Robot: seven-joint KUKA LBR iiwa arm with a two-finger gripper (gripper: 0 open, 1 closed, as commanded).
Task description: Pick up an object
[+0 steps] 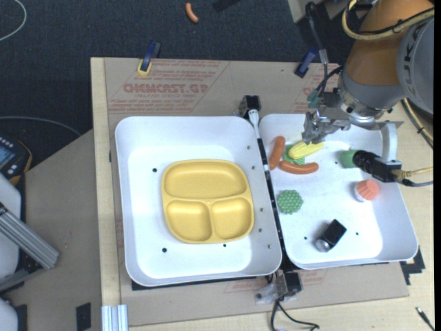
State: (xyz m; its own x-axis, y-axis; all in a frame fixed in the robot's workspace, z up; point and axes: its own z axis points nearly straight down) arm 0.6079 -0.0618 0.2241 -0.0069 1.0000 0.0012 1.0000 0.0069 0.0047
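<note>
Dark carpet (83,19) all round, with a stray orange bit (191,12) lying on it near the top. Brown worktop (172,81) in the middle, printed with red lettering, carrying two white bins side by side. Left bin (138,143) holding a yellow divided tray (207,200), three compartments, flat on the floor of the bin. Right bin (393,226) holding the small things: corn cob (304,150), yellow with a green end, touching an orange sausage (299,167) just below it; a second sausage (276,152), set more upright, beside the left wall; a green knobbly ball (289,201) lower down near that same wall; a black block (331,234) toward the front; a pink-and-white piece (368,190) at the right; a green piece (346,158) by a black fitting at the far right. Grey arm with orange band (386,29) reaching in from the right, gripper (315,135) lowered over the back of the right bin, directly above the corn and seemingly touching it. Fingers pointing down at the corn; cannot tell how far apart, nor whether anything is caught between them. Blue-and-yellow clamp (147,58) on the worktop's far left edge, another clamp (308,62) at the far edge near the arm.
</note>
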